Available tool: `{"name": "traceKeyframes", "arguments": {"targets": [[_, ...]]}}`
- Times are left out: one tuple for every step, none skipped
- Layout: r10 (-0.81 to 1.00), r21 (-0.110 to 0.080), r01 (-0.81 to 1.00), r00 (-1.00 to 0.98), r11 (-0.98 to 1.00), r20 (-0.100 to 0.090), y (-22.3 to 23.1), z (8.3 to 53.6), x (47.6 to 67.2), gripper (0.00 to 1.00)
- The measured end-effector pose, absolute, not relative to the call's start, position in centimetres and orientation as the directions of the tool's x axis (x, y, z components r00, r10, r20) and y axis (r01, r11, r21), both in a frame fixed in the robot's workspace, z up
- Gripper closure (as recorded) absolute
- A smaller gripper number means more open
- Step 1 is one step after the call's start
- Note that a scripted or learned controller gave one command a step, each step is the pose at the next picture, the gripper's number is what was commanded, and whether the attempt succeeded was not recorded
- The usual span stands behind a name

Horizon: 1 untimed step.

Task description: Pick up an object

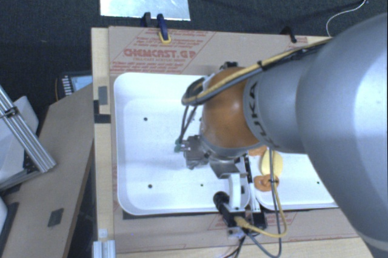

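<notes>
The grey arm reaches in from the right and hides most of the right bin. Its orange band (227, 114) hangs over the middle of the bench. Below the band, the gripper (190, 152) points down into the right part of the left white bin (142, 129). A pale yellow object (271, 163) and a small orange round object (264, 183) lie in the right bin (303, 190), just right of the wrist and partly hidden by cables. I see nothing held by the gripper.
A cardboard sheet with red print (160, 52) lies under the bins, held by a yellow clamp (163, 36) at the back. A wooden side bench (54, 190) stands at the left. Cables (260, 229) trail off the wrist over the front rim.
</notes>
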<state>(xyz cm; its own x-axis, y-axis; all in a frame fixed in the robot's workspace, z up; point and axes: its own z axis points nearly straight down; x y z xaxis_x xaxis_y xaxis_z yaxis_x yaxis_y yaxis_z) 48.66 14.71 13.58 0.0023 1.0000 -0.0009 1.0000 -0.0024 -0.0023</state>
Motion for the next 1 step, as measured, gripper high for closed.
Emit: {"name": "traceKeyframes", "arguments": {"targets": [[1.0, 0.006, 1.0, -0.009, 0.008, 0.004, 20.64, 21.17, 48.69, 1.0]]}}
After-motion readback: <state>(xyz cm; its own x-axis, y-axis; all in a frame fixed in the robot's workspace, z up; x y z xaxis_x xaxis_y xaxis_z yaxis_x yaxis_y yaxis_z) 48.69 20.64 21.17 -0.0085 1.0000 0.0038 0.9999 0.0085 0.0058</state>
